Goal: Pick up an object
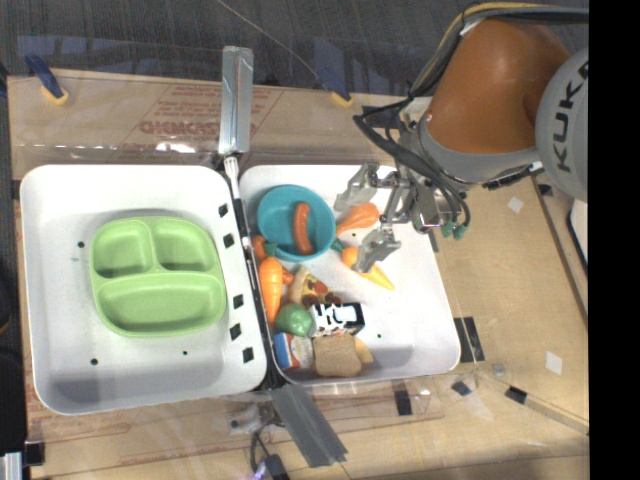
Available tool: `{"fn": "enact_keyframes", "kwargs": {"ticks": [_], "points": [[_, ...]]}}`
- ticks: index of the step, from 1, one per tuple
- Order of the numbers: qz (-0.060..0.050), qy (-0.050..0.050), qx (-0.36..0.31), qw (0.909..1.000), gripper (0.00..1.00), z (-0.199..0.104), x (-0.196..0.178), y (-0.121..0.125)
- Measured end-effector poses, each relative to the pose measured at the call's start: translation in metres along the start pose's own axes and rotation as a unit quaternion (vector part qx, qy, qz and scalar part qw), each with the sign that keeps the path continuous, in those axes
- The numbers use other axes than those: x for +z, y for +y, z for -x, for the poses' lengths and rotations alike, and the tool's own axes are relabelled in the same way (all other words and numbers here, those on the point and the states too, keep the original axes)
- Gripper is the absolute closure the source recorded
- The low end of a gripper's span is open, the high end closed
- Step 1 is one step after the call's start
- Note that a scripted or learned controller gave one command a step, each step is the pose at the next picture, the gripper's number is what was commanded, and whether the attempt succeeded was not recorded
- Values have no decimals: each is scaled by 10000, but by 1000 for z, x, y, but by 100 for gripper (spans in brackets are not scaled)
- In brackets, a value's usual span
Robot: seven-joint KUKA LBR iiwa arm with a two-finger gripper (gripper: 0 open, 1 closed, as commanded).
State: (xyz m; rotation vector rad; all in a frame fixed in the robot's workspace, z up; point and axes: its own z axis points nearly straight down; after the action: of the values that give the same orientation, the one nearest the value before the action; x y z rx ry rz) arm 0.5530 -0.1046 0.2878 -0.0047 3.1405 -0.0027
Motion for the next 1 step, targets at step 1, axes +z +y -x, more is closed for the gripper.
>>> {"fn": "enact_keyframes", "kwargs": {"ticks": [1], "points": [[3,-81,532,9986,0,-12,174,-17]]}}
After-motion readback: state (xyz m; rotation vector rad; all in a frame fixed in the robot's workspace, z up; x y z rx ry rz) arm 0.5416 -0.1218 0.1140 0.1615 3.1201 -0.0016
